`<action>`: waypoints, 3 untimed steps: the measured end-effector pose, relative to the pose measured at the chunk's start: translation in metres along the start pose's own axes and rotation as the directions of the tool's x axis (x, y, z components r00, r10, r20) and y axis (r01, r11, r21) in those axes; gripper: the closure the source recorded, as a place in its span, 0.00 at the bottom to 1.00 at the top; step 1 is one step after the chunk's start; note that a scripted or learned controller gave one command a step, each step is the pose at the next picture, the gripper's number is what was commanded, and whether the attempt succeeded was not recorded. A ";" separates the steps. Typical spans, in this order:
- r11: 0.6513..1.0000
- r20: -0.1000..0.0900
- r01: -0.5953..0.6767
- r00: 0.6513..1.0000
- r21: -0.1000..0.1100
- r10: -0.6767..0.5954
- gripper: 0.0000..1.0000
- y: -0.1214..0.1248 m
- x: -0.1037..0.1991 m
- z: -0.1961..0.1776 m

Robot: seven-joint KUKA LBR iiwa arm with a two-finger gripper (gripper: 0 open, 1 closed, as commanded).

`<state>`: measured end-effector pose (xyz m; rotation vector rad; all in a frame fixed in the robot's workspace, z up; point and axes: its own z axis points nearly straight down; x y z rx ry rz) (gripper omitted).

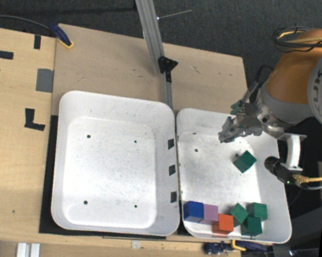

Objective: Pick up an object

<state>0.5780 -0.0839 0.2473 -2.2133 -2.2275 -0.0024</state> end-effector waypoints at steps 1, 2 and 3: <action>1.000 0.001 0.000 1.000 0.002 0.000 1.00 0.003 0.050 0.011; 1.000 0.000 0.001 1.000 0.000 -0.001 1.00 0.014 0.104 0.002; 1.000 0.000 0.002 1.000 0.001 -0.002 1.00 0.024 0.167 0.005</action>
